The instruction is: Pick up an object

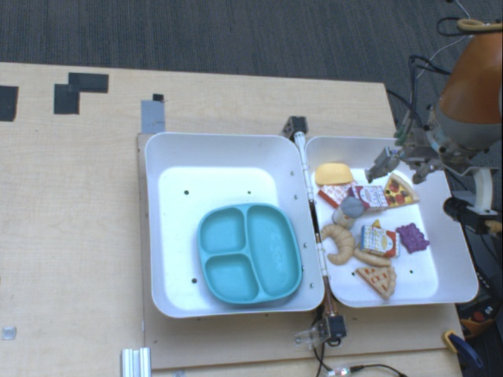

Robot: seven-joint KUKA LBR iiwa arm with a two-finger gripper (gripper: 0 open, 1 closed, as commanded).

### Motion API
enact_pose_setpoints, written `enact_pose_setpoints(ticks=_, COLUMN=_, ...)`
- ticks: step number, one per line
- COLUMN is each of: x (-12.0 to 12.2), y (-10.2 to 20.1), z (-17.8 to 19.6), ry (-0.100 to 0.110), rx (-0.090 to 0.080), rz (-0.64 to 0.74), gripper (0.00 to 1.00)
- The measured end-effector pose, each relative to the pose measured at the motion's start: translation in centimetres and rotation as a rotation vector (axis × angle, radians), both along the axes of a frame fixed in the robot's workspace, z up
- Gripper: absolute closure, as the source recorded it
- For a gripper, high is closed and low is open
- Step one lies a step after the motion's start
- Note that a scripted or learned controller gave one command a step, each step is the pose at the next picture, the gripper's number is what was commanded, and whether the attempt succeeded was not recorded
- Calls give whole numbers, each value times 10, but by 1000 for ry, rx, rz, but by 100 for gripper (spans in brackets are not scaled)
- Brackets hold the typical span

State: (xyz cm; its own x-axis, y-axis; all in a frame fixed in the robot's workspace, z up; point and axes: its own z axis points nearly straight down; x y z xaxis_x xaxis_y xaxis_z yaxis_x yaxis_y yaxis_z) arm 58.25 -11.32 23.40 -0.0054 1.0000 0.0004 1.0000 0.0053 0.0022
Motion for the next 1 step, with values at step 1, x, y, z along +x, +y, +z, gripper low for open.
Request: enact_pose_setpoints(ticks=1, x=-29, y=-19, z=-116, ry=-1, rx=0, rz=-1, gripper=0)
